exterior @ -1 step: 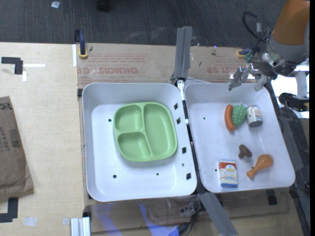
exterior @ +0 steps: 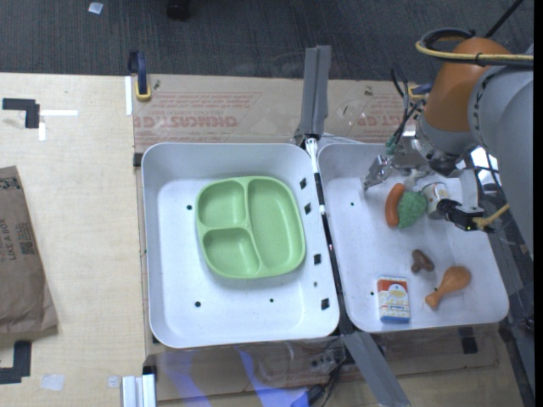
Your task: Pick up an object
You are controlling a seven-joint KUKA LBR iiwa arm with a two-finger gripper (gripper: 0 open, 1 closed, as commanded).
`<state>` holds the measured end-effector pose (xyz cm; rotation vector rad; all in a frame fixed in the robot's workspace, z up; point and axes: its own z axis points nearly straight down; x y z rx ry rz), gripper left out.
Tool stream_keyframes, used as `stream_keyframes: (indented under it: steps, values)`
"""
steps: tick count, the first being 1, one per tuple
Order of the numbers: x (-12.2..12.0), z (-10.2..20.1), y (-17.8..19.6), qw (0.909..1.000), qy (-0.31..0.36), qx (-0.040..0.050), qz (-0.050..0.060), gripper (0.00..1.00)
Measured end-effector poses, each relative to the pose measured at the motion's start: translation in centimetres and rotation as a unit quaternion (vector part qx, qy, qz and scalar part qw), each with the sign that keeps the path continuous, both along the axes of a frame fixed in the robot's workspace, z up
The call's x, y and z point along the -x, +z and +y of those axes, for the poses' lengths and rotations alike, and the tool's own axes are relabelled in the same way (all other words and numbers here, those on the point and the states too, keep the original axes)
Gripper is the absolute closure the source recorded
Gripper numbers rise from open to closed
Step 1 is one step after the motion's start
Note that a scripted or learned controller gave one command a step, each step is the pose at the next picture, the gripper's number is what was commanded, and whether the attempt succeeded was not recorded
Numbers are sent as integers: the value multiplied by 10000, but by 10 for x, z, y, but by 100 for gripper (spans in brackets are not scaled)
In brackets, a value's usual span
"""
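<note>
Dark carpet lay beyond the far edge of the pale wooden surface, which carried two shallow white bins side by side. We saw a green divided plate lying in the left bin, near its middle. The right bin held the candidates for the pick: an orange carrot touching a green leafy toy toward the far side, a small brown piece nearer the middle, a drumstick to its right, and a small printed box at the near edge.

We found the tool low over the far part of the right bin, just beyond the carrot and the green toy, below the arm's orange band. We could not tell its state, and we saw nothing held in it.

We judged the pick not yet made. The main risk, as we read it, was the carrot and green toy lying pressed together: a descent between them could push both aside or catch only an edge, so the object slips out on the lift. The tool also stood near the bin's far wall, which could block a clean approach.
</note>
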<state>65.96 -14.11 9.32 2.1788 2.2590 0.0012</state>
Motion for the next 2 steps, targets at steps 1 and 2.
stream_keyframes:
  steps: [1,2]
  values:
    - [0,-1,10,10000,-1,6,-6,100]
    - [19,108,158,9995,-317,-5,13,100]
